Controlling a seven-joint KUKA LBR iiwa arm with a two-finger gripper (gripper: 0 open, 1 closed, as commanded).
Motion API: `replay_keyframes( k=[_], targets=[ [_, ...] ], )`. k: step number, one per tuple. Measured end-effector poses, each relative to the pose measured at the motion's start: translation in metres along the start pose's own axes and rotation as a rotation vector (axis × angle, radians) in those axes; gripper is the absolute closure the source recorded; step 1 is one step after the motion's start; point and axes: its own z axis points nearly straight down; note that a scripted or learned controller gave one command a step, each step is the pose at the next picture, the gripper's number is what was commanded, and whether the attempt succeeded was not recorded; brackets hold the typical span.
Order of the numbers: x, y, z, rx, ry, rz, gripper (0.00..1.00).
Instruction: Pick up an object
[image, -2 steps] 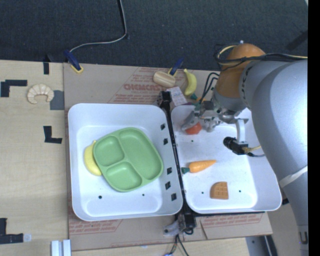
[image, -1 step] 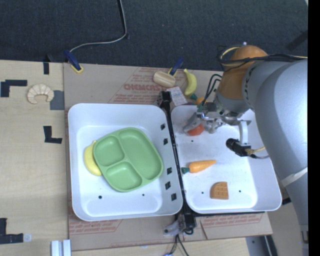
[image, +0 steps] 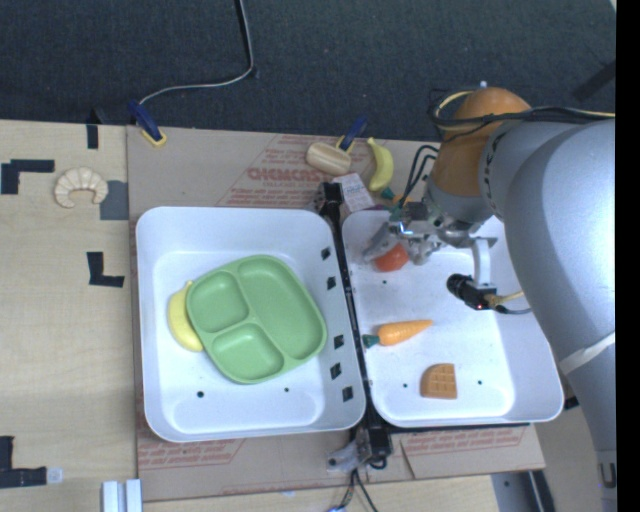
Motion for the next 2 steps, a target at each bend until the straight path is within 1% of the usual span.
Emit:
replay_keyframes(
  k=[1, 2],
  targets=[
    [-0.005, -0.001, 0.000, 0.000, 0.000, -0.001, 0.00],
    [-0.005, 0.000, -0.011, -0.001, -0.002, -0.002, 1.00]
  ],
)
